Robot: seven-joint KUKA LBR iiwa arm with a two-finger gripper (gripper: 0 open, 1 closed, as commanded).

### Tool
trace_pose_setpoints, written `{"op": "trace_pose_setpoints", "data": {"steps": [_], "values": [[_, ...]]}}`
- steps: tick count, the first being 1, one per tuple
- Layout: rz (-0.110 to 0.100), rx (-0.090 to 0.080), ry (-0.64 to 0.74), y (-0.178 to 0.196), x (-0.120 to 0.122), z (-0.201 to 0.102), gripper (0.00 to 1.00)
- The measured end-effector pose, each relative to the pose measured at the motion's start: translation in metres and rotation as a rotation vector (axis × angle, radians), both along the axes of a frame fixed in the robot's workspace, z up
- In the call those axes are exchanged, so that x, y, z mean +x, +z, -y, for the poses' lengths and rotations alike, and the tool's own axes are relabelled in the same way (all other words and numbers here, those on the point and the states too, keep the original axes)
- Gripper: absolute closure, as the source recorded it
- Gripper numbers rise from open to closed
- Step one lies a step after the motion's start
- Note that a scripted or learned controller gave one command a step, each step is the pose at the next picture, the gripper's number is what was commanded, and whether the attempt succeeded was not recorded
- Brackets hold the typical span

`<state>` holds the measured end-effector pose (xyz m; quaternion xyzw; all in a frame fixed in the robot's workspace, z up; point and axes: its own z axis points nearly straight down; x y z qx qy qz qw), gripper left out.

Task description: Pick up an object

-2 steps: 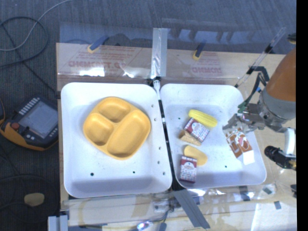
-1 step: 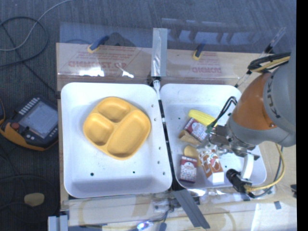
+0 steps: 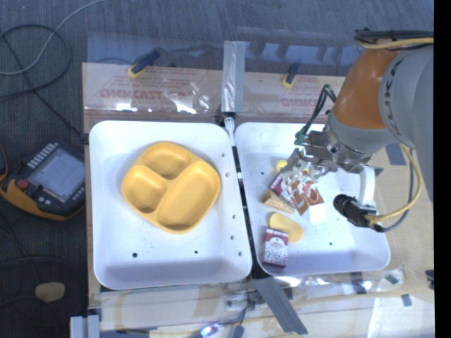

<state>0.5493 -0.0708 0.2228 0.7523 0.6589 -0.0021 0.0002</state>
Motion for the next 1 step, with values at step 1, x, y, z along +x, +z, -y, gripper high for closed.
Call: {"op": "trace_pose_setpoints", "data": {"steps": [1], "values": [[-0.002,0.000,0.069,-0.0112,-0.0208,-0.0153,1.00]]}}
